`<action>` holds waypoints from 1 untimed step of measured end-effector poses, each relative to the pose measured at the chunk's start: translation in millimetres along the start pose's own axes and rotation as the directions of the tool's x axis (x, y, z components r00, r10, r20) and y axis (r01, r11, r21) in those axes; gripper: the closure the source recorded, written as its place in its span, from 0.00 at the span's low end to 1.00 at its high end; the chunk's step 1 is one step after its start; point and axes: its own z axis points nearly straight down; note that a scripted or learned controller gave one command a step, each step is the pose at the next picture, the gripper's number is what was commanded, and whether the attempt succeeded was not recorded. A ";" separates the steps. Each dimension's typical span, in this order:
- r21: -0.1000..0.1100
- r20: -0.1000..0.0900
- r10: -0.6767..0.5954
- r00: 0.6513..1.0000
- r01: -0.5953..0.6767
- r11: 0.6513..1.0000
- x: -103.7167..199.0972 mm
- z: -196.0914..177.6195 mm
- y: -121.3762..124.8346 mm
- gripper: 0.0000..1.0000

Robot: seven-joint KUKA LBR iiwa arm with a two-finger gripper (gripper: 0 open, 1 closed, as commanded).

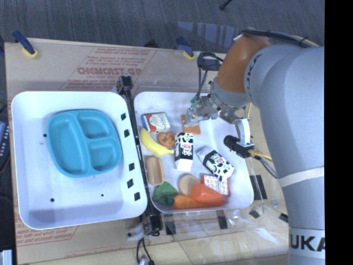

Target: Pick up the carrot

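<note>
the carrot [186, 202] lay at the right bin's [241, 176] near edge, well apart from the gripper [194, 116] near the far side; its grip couldn't be told.

Arm [287, 120] hides right bin's [165, 98] corner (far right).

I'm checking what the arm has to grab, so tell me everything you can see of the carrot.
The carrot is an orange, tapered toy, plastic by its look, lying on its side along the near wall of the right bin. Its dark green leafy top points toward the left bin. A red-orange piece leans on its thick end, and a tan round slice sits just behind it. The tool is at the bin's far side, apart from it.
</note>
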 end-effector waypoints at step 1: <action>-0.004 0.004 -0.220 0.976 0.220 0.976 -30.5 -37.2 -14.1 1.00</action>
